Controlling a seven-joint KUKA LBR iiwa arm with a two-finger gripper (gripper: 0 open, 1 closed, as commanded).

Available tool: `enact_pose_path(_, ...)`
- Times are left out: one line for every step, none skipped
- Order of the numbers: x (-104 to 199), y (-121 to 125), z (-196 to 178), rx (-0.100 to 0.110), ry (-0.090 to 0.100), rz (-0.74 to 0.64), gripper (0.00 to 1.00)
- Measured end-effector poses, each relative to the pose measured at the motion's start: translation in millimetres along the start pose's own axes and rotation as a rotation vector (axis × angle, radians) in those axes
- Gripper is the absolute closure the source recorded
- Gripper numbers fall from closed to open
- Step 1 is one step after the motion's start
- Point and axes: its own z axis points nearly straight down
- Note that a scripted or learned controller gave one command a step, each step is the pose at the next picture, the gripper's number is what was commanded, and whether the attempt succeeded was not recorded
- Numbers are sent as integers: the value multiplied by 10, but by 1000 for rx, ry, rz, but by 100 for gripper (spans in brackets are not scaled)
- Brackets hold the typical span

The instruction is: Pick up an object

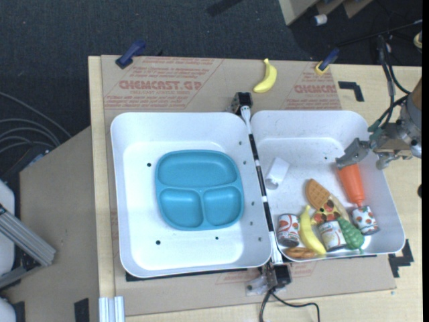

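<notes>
Two white bins side by side on a bench [167, 79] of brown board printed with red lettering. In the left bin [127, 180], one blue divided tray [198, 197]. On the board behind the bins, one yellow banana [266, 77]. In the right bin [322, 131]: one white block [277, 171], two cans [289, 229], a second banana [309, 230], one pizza slice [322, 197], one orange carrot [352, 183], more small items heaped in the near corner. At the bin's right rim, the gripper [370, 150], just above the carrot's top end; jaw state impossible to tell. Dark carpet around the bench, grey cables at left.
</notes>
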Motion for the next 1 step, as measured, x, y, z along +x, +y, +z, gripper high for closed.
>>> enact_pose_path(-50, 742, 1584, 0, -1, 0, 0)
